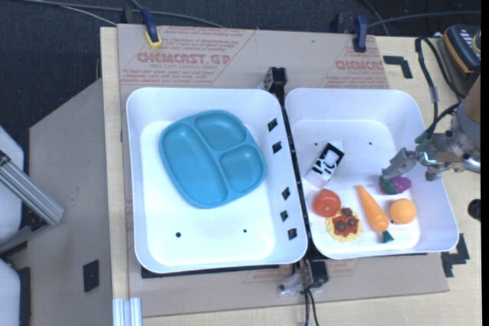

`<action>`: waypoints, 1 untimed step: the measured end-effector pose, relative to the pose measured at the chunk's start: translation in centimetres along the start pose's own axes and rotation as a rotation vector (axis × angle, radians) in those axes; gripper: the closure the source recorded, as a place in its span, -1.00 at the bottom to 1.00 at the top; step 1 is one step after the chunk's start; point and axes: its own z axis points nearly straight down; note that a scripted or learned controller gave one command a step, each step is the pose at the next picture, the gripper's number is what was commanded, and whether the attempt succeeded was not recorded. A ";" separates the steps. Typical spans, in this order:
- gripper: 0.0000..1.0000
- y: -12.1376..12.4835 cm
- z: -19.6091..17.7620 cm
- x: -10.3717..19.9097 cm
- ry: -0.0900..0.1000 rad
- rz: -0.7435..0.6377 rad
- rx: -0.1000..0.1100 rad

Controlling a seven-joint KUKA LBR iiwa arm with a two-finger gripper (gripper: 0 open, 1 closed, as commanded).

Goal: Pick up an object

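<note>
The desk (191, 50) carries two white bins side by side. The left bin (153, 240) holds a blue divided plate (212, 158). The arm (467, 130) reaches in from the right, low over the right bin (359, 107), its jaws (409, 164) apparently spread open just above a small purple toy (396, 184), perhaps a grape bunch. Nearby lie a toy carrot (372, 208), an orange (403, 211), a tomato (327, 202), a small pizza (344, 225) and a black-and-white card (326, 161).
</note>
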 end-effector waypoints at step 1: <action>-1.00 -0.2 6.3 -0.3 0.001 0.000 0.002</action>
